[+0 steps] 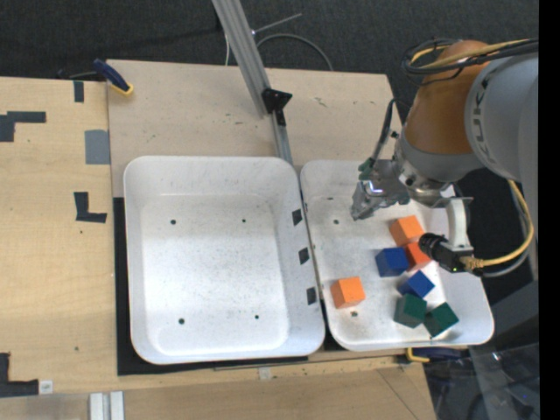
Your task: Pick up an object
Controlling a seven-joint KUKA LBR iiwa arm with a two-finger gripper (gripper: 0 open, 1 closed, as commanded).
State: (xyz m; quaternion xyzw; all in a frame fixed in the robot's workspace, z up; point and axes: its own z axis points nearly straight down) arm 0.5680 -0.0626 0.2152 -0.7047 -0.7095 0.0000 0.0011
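Green blocks (425, 311) lie nearest us, blue (394, 261) and orange (348, 291) ones beyond, all in the right bin (325, 191). We judge the gripper (367, 201) approaching (finger state: cannot tell); next, descend onto one block.

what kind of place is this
Most likely a robotics lab bench set up for grasping trials. A grey and orange arm with a claw reaches over two white bins, one holding small coloured blocks, and tape marks dot the wooden benchtop.
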